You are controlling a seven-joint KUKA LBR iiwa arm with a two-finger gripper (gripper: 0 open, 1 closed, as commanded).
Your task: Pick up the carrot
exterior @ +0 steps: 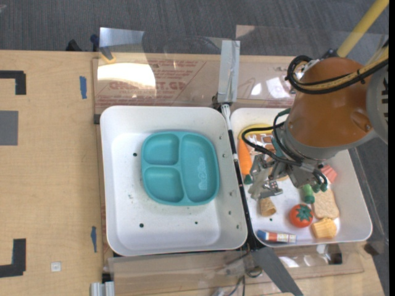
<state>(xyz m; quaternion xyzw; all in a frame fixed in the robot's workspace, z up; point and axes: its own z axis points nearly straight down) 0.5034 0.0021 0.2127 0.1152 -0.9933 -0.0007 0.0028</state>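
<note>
A camera above a tan wooden bench [43,184] looks down at a slant on two shallow white bins set side by side. The left white bin [117,227] holds a teal plastic plate with three compartments [181,168], lying flat near the bin's middle. All places that follow are given from this teal plate. To its right, across the rims where the two bins meet, is the right white bin [361,211], and the grey robot arm with its broad orange band [328,102] hangs over that bin's upper half, hiding much of it. The two-finger metal gripper [264,187] hangs below the band, well right of the plate, low over the bin floor. Whether its fingers are spread or closed cannot be told from this angle, and nothing is seen between them. The carrot, a slim orange toy [245,158], lies just right of the plate beyond the bin rims, against the right bin's left wall, pointing up and down in the view, just left of the gripper and apart from it. Farther right and lower lie a red toy tomato with a green top [300,215], a tan slice of toy bread [326,205], a yellow wedge of toy cheese [324,228] and a small brown chunk [267,206].
</note>
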